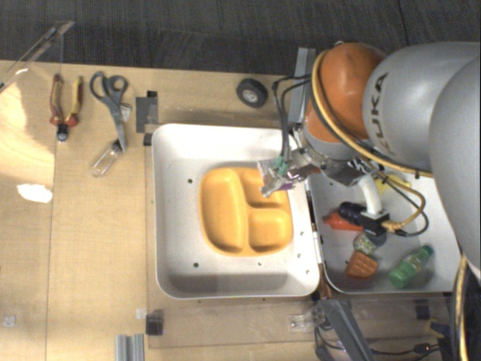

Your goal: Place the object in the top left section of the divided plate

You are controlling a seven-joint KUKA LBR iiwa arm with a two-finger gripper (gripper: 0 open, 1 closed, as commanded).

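The gripper hangs over the plate's far right corner in the left bin, apparently pinching a small green-purple object. Placing is left, I judge.

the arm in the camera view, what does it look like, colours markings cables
The arm is bulky and rounded, light grey, with an orange band above the wrist and dark KUKA lettering on the grey shell. Black and yellow cables loop around the band and trail below. The end effector is small, metallic grey.
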